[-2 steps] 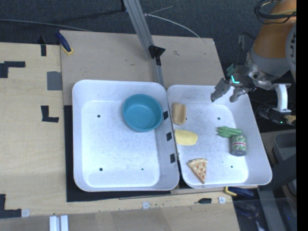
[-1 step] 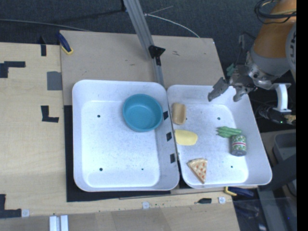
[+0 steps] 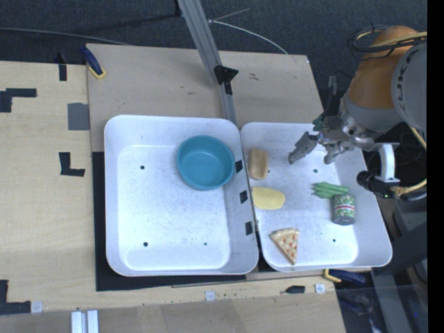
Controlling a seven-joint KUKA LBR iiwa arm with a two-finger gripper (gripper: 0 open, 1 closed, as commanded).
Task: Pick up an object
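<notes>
left bin [image 3: 132, 207] carries a blue bowl [image 3: 205, 161] well away from the jaws on the far side of the divider, so the right bin [image 3: 368, 252] under the gripper [image 3: 316, 151] looks like the working area; jaws spread wide, nothing between them, hovering over bare floor at the bin's upper end. nearest candidates sit just below the jaws: green can [image 3: 343, 209] lying with a green bean pod [image 3: 329, 189] touching its top, then yellow lemon-like piece [image 3: 268, 199], bread roll [image 3: 258, 163] off to the divider side, pizza slice [image 3: 286, 244] farthest down. best bet, judging from this: pick one piece that stands apart, such as the lemon piece, centre the jaws over it before descending, and avoid the can-and-pod pair where a finger may land on both.
</notes>
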